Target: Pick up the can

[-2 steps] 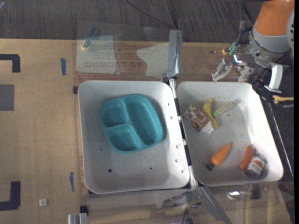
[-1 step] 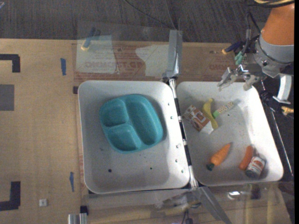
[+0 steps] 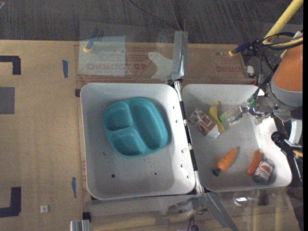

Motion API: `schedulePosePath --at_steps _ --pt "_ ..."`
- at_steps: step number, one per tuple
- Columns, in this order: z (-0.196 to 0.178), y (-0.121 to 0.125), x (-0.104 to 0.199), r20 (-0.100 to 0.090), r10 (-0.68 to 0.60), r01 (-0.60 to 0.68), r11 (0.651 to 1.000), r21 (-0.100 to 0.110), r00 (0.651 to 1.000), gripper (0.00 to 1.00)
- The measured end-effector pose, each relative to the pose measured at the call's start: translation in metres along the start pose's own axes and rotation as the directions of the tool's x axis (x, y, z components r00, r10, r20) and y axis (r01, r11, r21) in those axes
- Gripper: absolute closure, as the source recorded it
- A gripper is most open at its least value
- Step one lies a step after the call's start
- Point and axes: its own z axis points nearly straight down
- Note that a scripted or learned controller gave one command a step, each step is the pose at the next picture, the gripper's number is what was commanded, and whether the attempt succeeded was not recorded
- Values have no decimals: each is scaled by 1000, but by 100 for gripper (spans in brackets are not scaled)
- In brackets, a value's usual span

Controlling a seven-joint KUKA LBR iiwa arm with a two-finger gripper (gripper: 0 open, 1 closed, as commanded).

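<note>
**Can in right bin, near corner, not grasped**

Camera view: two white bins on the surface (image 3: 38, 129). Left bin (image 3: 96, 177): one teal divided plate (image 3: 135, 126). Right bin (image 3: 240, 179): one can (image 3: 263, 171), two carrots (image 3: 226, 160) (image 3: 253, 162), one banana (image 3: 216, 117), one carton (image 3: 203, 121). Gripper (image 3: 250, 109) near the bin's far right; open or shut, cannot tell. Can sits well below the gripper, toward the near right corner; axis direction unclear.
</note>
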Motion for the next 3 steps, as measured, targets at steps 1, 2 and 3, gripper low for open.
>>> schedulePosePath --at_steps 1,2,3 --pt "40 79 -47 8 -59 59 998 -26 998 0" --pt "58 49 -46 2 -64 64 998 -3 998 0" --pt "64 97 -28 7 37 -37 999 -16 999 0"
